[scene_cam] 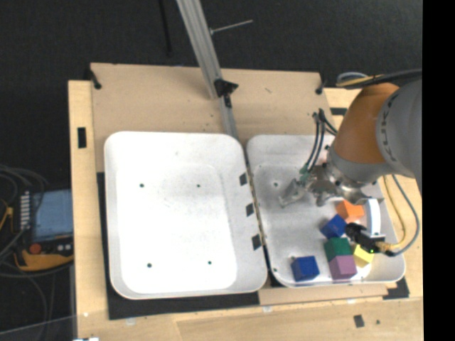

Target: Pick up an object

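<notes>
You see the grey arm with the orange band [362, 130] reaching in from the right over the right-hand shallow white bin [281, 165]. Its end effector [293, 190] hangs above the bare floor of that bin, in its far-left part, a little right of the seam between the two bins. The metal fingers point left and slightly toward you. Whether they are spread or closed you cannot tell at this angle, and nothing shows between them.

The objects to be picked lie together in the near-right corner of the right-hand bin, all of them right of and nearer than the end effector. A small blue cube [305, 268] sits alone by the near rim, apart from the others. A second blue block [333, 227] lies farther back, with an orange block [350, 209] just beyond it, partly under the wrist. A green block [338, 248] touches a purple cube [343, 266] just nearer, and a yellow piece [363, 253] lies against their right side, partly covered by black cabling.

The left-hand shallow white bin [174, 212] lies beside it on the tan worktop [170, 98]. A slanted aluminium rail [199, 34] rises from the far side of the worktop between the bins.
</notes>
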Controlling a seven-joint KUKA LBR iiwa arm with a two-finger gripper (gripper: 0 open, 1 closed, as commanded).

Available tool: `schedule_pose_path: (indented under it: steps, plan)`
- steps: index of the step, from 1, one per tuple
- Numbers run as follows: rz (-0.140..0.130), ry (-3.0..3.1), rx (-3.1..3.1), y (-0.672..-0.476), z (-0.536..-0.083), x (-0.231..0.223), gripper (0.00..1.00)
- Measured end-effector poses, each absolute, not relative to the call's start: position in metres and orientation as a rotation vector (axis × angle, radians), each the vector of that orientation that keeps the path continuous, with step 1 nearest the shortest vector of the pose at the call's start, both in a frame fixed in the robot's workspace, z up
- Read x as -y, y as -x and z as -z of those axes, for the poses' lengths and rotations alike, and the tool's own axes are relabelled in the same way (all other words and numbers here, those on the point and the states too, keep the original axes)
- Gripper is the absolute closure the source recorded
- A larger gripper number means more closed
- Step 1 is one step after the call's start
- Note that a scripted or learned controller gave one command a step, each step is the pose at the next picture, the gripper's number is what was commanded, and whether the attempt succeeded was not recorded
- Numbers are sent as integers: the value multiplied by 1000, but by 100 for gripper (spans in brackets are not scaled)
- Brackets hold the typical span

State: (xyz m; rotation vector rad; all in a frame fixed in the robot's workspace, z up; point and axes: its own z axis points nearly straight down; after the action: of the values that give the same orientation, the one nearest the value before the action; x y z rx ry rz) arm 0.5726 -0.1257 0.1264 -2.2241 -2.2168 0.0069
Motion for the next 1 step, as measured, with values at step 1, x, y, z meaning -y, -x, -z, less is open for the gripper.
schedule_pose_path:
  steps: [1]
  plan:
    - [6, 2234, 2213, -575, -140, 125, 100]
